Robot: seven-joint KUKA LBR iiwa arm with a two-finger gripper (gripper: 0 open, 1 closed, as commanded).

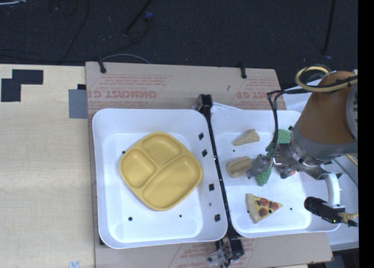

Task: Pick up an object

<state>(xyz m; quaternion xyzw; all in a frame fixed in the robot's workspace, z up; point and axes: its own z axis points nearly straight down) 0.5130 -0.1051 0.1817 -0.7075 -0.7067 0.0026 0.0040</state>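
The bread roll (238,166) lies just beside my claw (257,169); its grip I cannot tell; next, I lower and close.

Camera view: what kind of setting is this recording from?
Likely a robot lab bench for grasping trials: two white bins clipped together on cardboard, toy food like a pizza slice, and dark floor with cables behind.

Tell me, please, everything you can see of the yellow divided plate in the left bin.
The yellow plate is a rounded-square tray that looks like matte plastic, moulded into three compartments: two smaller ones toward its upper left and a larger one at its lower right. It lies flat, right side up, turned at an angle, near the middle of the left bin. It rests on the bin's floor, and its compartments hold nothing. Nothing else touches it.
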